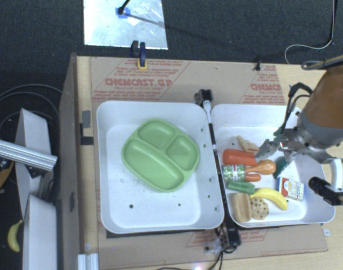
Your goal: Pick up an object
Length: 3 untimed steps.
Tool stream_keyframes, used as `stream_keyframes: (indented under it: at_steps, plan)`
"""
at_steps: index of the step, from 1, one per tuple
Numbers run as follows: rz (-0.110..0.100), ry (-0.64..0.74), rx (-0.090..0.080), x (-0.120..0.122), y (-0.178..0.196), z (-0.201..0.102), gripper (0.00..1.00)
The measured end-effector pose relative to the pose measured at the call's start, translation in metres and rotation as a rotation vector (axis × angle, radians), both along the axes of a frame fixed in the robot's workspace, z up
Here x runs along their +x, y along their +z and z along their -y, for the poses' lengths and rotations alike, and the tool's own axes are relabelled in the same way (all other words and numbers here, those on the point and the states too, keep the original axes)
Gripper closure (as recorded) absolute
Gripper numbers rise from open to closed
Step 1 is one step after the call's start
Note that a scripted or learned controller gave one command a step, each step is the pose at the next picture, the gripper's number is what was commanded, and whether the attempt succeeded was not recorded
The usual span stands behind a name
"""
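Reaching in from the right, 1 grey and orange arm (329,106) holds its hand (281,145) low over the right bin (315,215); I cannot tell whether the hand is open or closed. This looks like the approach step. Next it needs a descent onto 1 item in the toy food pile (253,176). 2 white bins sit on the table (160,75); the left bin (112,145) holds 1 green divided plate (160,155).

Single fixed cam sitting above the bench (160,75), looking down at a slant. Mid-range: both white bins (112,167) filling frame centre, dark floor running along the top, arm (329,103) entering at right.
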<state>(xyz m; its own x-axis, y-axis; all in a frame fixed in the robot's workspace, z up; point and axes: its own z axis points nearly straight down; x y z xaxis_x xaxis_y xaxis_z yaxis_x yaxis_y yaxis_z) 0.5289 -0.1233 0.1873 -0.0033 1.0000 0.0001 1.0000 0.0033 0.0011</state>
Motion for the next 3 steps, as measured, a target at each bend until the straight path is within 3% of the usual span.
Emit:
stream_keyframes:
  at_steps: [1,2,3]
  plan:
    - [0.020,-0.003,-0.006,0.007,-0.084,-0.011,0.00]
    - [-0.001,-0.002,0.001,-0.032,-0.103,-0.039,0.00]
    - [0.004,-0.002,0.001,-0.029,-0.092,-0.038,1.00]
